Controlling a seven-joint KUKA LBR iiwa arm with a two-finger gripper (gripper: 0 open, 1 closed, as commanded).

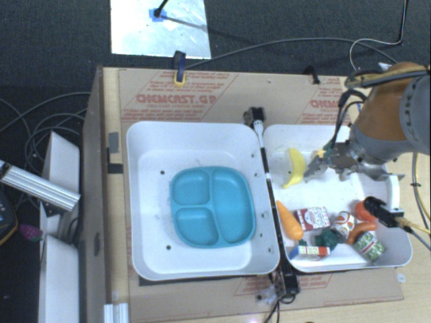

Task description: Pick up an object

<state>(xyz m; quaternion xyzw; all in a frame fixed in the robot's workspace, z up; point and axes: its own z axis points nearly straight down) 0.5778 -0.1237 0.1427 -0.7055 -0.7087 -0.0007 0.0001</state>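
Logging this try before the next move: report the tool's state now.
Tool: cannot be told from this view. It hangs low in the right white bin, right beside the curved yellow banana.

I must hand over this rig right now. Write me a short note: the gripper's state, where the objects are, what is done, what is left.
Gripper: low in the right bin, just right of the banana; nothing seen held.
Objects: banana, carrot, red-white carton and other small items lie in the right bin. The blue divided plate is in the left bin.
Done: approach toward the banana.
Left: grasp and lift an object.
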